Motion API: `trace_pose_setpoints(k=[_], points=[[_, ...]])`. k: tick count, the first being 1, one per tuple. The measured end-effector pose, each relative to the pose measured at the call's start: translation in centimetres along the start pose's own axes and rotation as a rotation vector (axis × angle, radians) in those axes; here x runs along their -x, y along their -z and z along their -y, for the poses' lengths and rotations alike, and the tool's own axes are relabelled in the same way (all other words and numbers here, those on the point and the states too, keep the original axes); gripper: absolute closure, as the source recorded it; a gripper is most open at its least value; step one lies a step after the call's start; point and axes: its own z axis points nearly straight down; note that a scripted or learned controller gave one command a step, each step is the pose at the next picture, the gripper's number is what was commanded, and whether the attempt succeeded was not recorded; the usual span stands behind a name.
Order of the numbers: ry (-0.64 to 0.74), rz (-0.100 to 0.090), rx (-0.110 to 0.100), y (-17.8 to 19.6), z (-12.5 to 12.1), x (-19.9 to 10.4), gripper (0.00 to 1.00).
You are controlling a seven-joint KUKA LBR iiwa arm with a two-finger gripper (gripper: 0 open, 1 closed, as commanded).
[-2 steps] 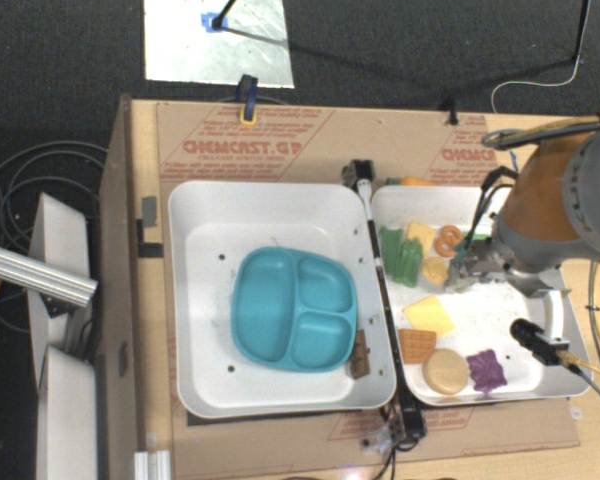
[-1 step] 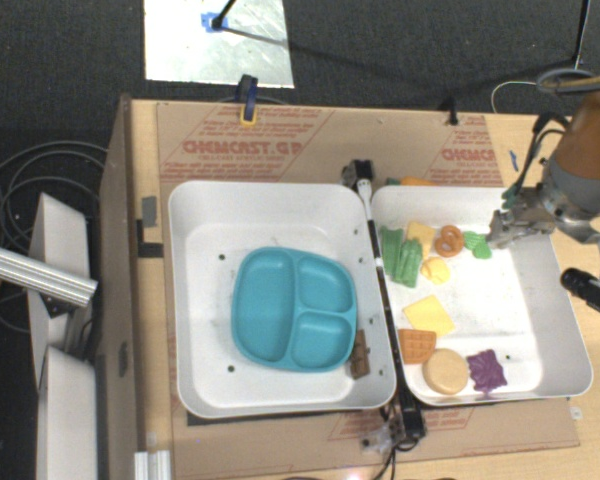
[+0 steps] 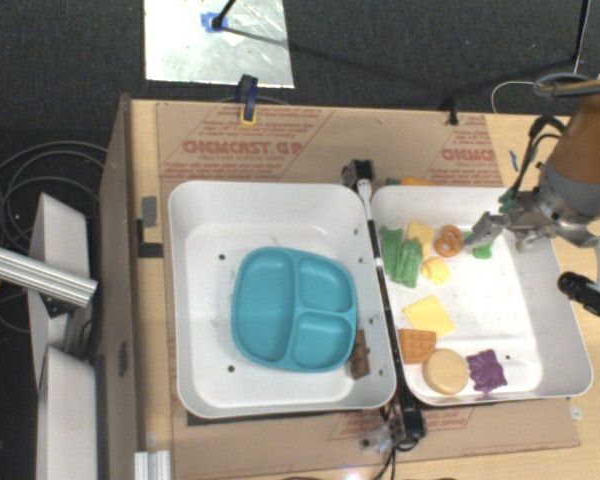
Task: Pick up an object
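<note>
The right bin (image 3: 560,363) holds several toy foods. A green vegetable (image 3: 402,258) lies at its left wall, with a pale yellow piece (image 3: 420,233) and an orange ring (image 3: 448,240) beside it. A small yellow ball (image 3: 436,268) sits just below them. Nearer the front lie a yellow wedge (image 3: 429,314), an orange waffle (image 3: 416,344), a tan round bun (image 3: 446,371) and purple grapes (image 3: 487,370). My gripper (image 3: 486,232) hangs low over the bin's back middle, right of the orange ring. A small green piece (image 3: 482,253) shows just under it.
The left bin (image 3: 205,228) holds a teal divided plate (image 3: 293,308). A brown piece (image 3: 360,354) lies at that bin's right wall near the front. An orange item (image 3: 416,181) sits on the right bin's back rim. Cables run at the arm (image 3: 585,158) on the right.
</note>
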Motion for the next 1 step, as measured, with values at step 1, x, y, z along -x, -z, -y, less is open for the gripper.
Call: trace_pose_setpoints(k=[1], points=[[0.005,-0.001,0.001,-7.41,-5.43,-3.00,0.00]])
